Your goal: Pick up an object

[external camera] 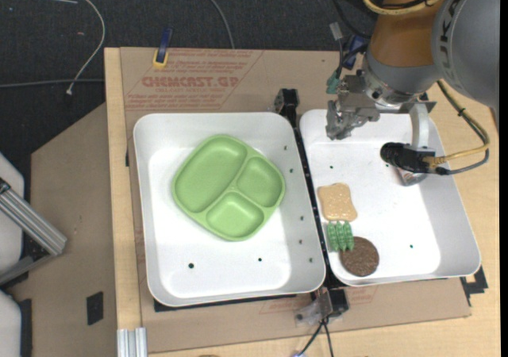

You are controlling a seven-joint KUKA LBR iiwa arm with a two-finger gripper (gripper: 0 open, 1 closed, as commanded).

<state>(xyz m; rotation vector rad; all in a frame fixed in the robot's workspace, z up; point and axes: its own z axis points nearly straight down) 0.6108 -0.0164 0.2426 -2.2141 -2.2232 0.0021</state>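
Gripper (343, 127) hovers over right bin (444, 213) far-left corner; pincer state cannot be told. Tan slab (336, 201) judged light, stiff; edge grasp advised.

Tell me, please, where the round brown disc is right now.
The round brown disc lies in the right white bin, near its front-left corner, touching the small green ridged piece just behind it.

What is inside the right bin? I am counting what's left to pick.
The right bin holds a tan bread slice, a small green piece and a brown round patty. The gripper covers its far corner.
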